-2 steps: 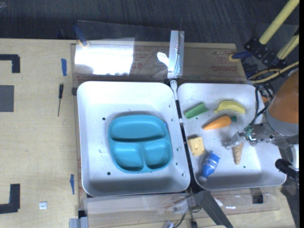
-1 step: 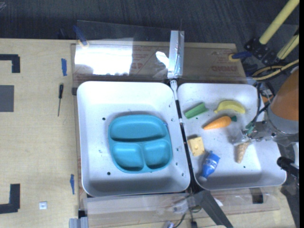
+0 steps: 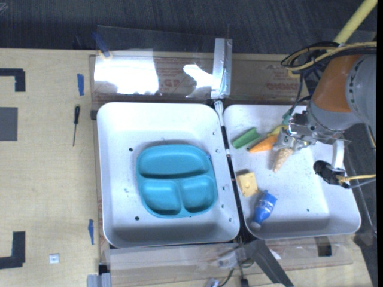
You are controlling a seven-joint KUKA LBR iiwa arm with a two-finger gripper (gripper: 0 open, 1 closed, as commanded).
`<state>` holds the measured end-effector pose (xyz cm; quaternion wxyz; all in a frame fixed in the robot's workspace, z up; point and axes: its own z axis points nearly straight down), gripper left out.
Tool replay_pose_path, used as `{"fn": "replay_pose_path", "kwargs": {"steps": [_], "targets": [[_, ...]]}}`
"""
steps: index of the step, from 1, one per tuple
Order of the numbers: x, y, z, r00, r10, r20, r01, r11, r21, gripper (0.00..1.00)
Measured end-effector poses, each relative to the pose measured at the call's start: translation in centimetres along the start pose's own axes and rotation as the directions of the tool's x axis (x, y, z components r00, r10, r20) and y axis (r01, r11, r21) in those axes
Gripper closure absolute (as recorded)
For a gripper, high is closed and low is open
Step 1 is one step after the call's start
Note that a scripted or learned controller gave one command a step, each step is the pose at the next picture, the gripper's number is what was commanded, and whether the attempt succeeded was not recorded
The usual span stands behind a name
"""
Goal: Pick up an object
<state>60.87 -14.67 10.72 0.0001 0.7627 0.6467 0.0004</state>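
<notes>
Objects for picking lie in the right white bin (image 3: 335,217): a green piece (image 3: 243,138) tilted near the bin's far left part, an orange carrot-like piece (image 3: 262,144) just beside and touching or nearly touching it, a tan, speckled cone-like piece (image 3: 280,157) next to the orange one, a yellow block with holes like a cheese wedge (image 3: 246,183) near the bin's left wall, and a blue bottle-like item (image 3: 264,207) lying tilted just below the yellow block.

Right above the tan piece and the end of the orange piece sits the end effector (image 3: 288,137), at the tip of the grey arm (image 3: 365,94) with its orange band (image 3: 333,88). Whether it is spread or closed, I cannot tell from this slanted view, nor whether any of the pieces sits in its grip. A black cable fitting (image 3: 327,172) hangs off the wrist over the bin's right part, and yellow and black cables (image 3: 311,55) loop behind the arm.

The left white bin (image 3: 114,160) holds a turquoise divided plate (image 3: 176,180) with three compartments, lying flat at the middle. The two bins touch along their shared edge. Both rest on a wooden worktop (image 3: 42,178), which bears black tape marks (image 3: 15,79) and small blue tape strips (image 3: 80,84) at the left. A clear sheet (image 3: 155,70) with bright glare stands behind the left bin.
</notes>
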Motion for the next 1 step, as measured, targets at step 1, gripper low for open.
{"fn": "replay_pose_path", "kwargs": {"steps": [1], "targets": [[12.16,3.29,-7.96,0.99,-0.141,-0.002,0.141,0.99,-0.005,1.0]]}}
